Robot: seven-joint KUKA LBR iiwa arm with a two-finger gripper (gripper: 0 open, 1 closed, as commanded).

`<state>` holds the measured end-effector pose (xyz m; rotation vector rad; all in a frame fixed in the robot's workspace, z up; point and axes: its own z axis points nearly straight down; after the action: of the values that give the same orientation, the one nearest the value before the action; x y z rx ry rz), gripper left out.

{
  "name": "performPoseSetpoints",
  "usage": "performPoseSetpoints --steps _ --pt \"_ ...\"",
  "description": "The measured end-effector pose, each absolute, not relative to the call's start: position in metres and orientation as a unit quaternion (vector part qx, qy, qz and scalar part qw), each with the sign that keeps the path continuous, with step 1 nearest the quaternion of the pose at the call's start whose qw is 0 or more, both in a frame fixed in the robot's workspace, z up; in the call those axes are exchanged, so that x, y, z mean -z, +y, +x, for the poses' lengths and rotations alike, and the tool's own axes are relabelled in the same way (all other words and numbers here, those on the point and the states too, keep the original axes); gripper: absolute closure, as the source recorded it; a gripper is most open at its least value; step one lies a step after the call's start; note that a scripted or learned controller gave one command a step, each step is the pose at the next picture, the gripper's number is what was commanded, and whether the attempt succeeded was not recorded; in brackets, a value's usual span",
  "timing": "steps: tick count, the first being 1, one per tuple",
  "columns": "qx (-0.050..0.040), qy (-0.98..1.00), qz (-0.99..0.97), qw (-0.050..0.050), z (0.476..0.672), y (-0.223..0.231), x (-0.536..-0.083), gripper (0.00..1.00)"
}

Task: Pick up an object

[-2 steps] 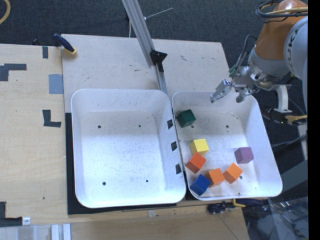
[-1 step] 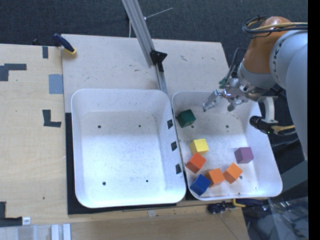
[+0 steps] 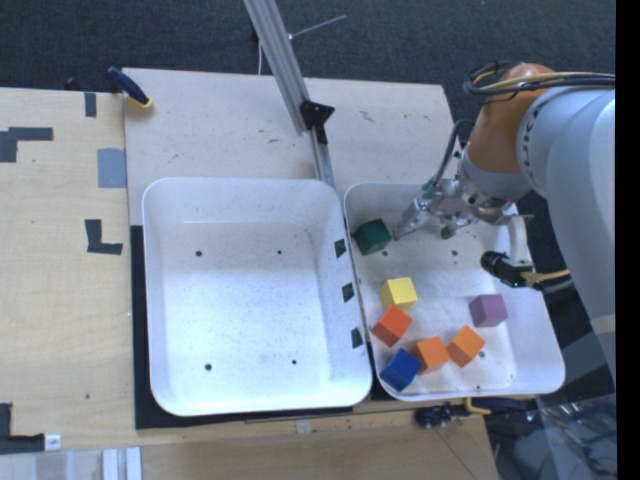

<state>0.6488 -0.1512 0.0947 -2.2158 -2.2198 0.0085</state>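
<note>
The right bin (image 3: pixel 540 363) holds several small cubes. A green cube (image 3: pixel 372 235) lies at its far left corner. A yellow cube (image 3: pixel 400 291), a red-orange cube (image 3: pixel 392 323) and a blue cube (image 3: pixel 401 368) run down the left side. Two orange cubes (image 3: pixel 431 352) (image 3: pixel 465 345) sit near the front, and a purple cube (image 3: pixel 487 309) lies to the right. My gripper (image 3: pixel 428 224) hangs over the far part of this bin, just right of the green cube. Its fingers are spread open with nothing between them.
The left bin (image 3: pixel 250 298) stands beside the right one, sharing a raised rim (image 3: pixel 350 288). A slanted metal pole (image 3: pixel 280 48) with a black clamp (image 3: pixel 317 115) rises behind the bins. A black and yellow cable fitting (image 3: pixel 510 268) hangs from the arm over the right bin.
</note>
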Motion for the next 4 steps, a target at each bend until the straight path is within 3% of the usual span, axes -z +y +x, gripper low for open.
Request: performPoseSetpoints --steps 1,4 --pt "-0.0011 -0.708 -0.706 0.0 0.651 -0.151 -0.109 1.0" --pt "0.0011 -0.708 -0.706 -0.002 0.656 -0.141 -0.275 1.0"
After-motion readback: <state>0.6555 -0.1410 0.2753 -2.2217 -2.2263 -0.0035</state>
